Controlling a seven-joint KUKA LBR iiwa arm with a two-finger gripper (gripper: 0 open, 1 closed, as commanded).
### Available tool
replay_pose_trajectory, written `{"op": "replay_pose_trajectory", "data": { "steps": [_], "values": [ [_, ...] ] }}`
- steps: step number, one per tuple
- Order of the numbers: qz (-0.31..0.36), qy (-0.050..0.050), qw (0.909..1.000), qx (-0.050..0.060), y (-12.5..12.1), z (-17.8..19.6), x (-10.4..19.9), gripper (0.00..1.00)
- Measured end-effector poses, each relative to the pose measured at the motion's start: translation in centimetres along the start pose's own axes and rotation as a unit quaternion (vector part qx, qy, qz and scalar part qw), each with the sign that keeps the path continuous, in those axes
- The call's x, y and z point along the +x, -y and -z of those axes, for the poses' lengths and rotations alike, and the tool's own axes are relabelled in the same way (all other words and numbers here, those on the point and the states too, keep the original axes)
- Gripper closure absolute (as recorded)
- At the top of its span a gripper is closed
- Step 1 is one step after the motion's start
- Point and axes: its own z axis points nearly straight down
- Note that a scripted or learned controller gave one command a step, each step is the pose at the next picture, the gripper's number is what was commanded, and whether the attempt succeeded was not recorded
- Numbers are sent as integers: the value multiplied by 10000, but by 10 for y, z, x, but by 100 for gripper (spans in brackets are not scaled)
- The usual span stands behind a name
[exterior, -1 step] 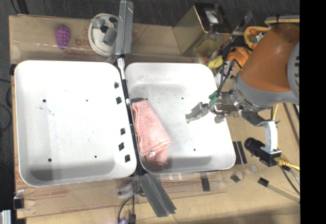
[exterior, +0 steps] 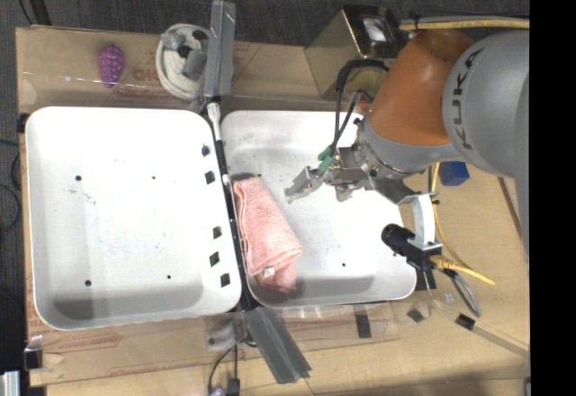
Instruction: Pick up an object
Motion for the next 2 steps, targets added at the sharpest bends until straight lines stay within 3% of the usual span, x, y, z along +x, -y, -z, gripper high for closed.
{"op": "replay_pose_trajectory", "data": {
  "steps": [1,2],
  "values": [
    [430,1,9991,-2,-9,-72,-11,0],
    [452,-2,9990,-10,0,-142,9,0]
  ]
}}
